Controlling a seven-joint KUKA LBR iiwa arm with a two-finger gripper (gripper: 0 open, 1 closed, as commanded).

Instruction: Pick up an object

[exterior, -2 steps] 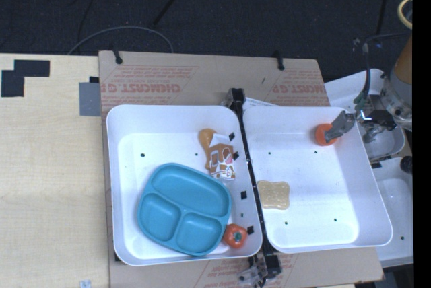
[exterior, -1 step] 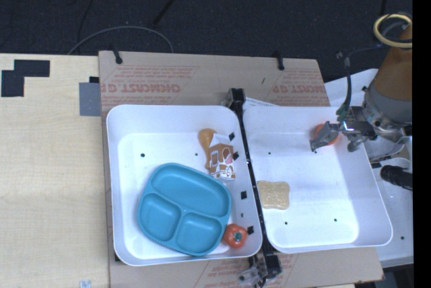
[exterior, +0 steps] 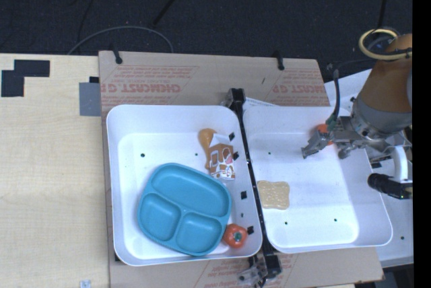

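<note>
The gripper (exterior: 328, 143) is poised above the right bin (exterior: 377, 236), nothing visibly held; its spread cannot be told. The beige pad (exterior: 273, 194), nearest candidate, lies at that bin's left wall. A descent there is needed, presumably.

Blue tray (exterior: 183, 208), tomato (exterior: 235, 236), carton (exterior: 221, 162) in left bin; tan pad (exterior: 273, 194) right.
</note>
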